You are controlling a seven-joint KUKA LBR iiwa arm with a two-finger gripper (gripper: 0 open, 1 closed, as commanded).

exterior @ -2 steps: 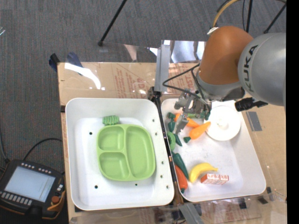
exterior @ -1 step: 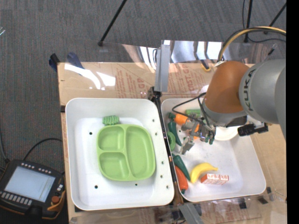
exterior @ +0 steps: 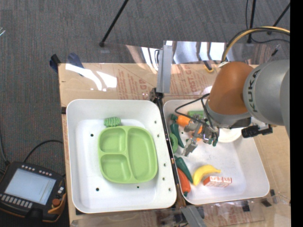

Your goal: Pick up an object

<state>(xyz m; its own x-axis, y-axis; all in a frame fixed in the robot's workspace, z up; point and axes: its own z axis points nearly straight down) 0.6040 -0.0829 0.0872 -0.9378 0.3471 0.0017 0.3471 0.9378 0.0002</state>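
Over the right bin [exterior: 258, 167], the gripper [exterior: 193, 144] hangs low.
Its finger spread cannot be told; a banana [exterior: 204, 172] lies just below-right, apart.

floor: grey carpet [exterior: 57, 18] | bench [exterior: 123, 79]: glare | perhaps tripod legs [exterior: 116, 17]

The arm [exterior: 267, 91] is a thick grey casing with dark KUKA lettering, ending in a rounded orange band [exterior: 229, 91]. Black cables loop beside the band, a yellow hose arches above, and the gripper [exterior: 196, 138] is small, metallic, orange-accented.
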